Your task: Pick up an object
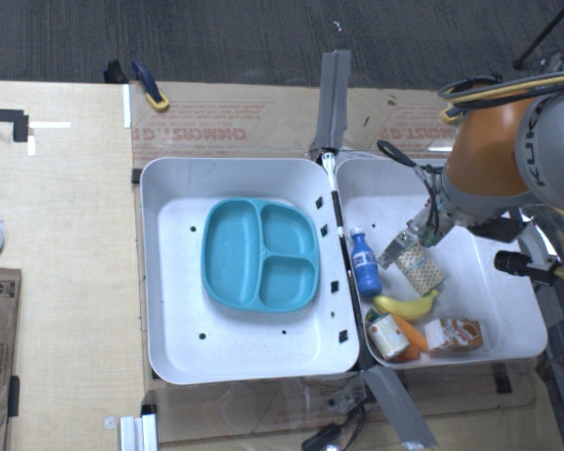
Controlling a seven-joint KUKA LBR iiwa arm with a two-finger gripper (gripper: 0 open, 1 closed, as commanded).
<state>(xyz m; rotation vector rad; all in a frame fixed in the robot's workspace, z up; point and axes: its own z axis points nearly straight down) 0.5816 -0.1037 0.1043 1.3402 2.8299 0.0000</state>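
Nearest the camera, along the front wall of the right bin [508, 353], lie a small carton [386, 335], an orange carrot [410, 334] and a brown packet [456, 335], with a banana [406, 303] just behind them, its long axis running left to right. A blue bottle [363, 261] lies against the bin's left wall, its long axis running front to back with the white cap toward the rear. The grey arm [508, 153], with its orange band, reaches in from the right, and its gripper [401, 249] hangs low over the middle of this bin. A speckled, box-like object [421, 272] sits right at the fingertips, on their right and slightly toward the front; the bottle lies near on the left, the banana a little further forward. Whether the fingers are spread or pressed together cannot be told from this angle, nor whether they pinch anything, so no grasp can be claimed. The speckled object looks the likeliest target, being closest to the tips. In the left bin [160, 252] rests a teal divided plate [261, 255], well apart from the gripper.
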